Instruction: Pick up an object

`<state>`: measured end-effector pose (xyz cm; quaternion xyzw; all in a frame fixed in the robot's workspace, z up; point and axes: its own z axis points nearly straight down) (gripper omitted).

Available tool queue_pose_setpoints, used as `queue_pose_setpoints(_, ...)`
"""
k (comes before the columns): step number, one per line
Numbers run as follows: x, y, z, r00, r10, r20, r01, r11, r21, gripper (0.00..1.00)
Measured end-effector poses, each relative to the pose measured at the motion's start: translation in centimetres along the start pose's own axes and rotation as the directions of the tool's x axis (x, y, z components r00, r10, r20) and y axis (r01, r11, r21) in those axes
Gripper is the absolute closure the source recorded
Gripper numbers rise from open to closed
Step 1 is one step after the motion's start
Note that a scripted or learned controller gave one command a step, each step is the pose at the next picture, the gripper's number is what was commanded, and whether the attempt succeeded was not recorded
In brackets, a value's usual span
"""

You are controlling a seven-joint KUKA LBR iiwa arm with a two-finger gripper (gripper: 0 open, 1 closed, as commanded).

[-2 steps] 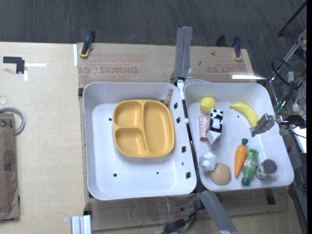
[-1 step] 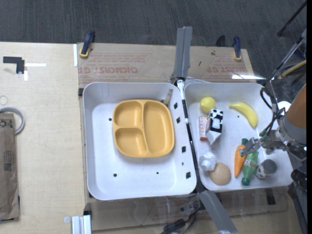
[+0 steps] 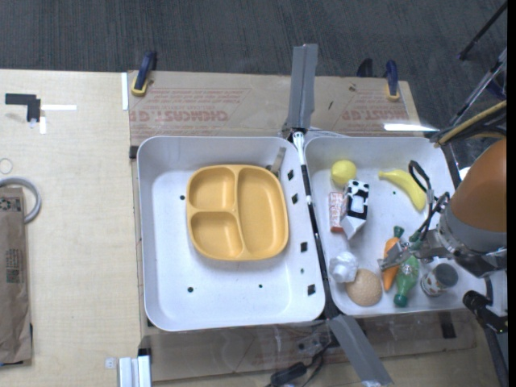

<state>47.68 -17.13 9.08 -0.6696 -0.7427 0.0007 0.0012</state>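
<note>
Near the right bin's front edge your hand hangs low over the green bottle and carrot; its grip cannot be told. Centre on one item before closing. Farther back lie the banana and lemon.

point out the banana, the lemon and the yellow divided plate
banana [image 3: 404, 187]: camera view, middle of its curved body
lemon [image 3: 344, 170]: camera view, centre of the fruit
yellow divided plate [image 3: 211, 190]: camera view, floor of its upper left compartment
</note>
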Motion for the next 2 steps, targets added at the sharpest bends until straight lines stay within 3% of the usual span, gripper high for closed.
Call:
queue_pose_setpoints(1, -0.1, 0.1, -1.1, 1.0, 0.003, 0.002, -0.003, 1.0, -0.003, 1.0)
queue_pose_setpoints(2, 2.0, 7.2, -10.9, 0.987, 0.161, 0.002, -0.161, 0.987, -0.001, 1.0)
